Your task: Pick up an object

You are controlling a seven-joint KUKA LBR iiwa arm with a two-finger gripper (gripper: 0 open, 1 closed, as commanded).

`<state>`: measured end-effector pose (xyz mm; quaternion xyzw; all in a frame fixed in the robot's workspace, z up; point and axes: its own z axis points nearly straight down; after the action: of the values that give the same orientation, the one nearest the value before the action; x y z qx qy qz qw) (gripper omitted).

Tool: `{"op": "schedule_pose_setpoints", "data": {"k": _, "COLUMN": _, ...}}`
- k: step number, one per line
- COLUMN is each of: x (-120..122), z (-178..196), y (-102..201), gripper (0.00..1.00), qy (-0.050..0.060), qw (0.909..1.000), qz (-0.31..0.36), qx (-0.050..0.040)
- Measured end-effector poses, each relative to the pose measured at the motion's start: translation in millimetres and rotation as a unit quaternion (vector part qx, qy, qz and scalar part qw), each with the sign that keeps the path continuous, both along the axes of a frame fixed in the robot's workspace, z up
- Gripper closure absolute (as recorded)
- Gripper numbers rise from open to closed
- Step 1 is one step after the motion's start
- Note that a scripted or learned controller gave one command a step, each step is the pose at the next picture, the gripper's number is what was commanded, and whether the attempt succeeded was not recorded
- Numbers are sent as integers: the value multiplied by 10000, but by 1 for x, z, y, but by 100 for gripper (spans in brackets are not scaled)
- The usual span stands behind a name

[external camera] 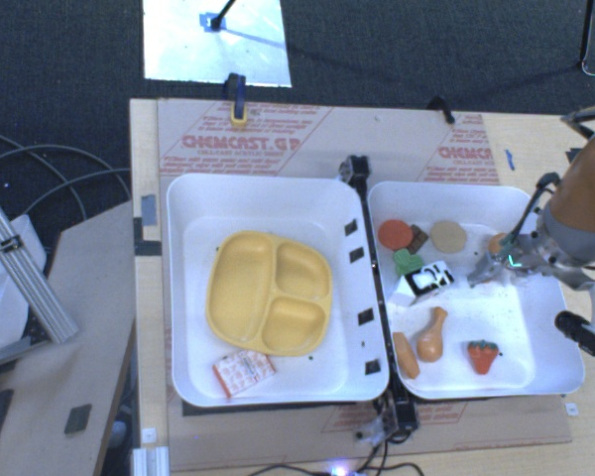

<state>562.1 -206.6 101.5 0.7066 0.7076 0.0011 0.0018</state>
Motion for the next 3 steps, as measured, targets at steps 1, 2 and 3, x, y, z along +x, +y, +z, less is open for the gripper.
{"op": "schedule_pose_setpoints", "data": {"k": 1, "x": 100, "z": -14, "y": 1, "gripper": 0, "qy": -37, "qw": 10000, "qz": 41, "qx": -13}}
{"op": "schedule_pose_setpoints", "data": {"k": 2, "x": 17, "z": 41, "y": 0, "gripper": 0, "qy": 35, "qw": 10000, "qz": -14, "qx": 8}}
{"op": "schedule_pose_setpoints", "data": {"k": 3, "x": 49, "z": 10, "y": 36, "gripper": 0, "qy": 4, "qw": 10000, "qz": 29, "qx": 5}}
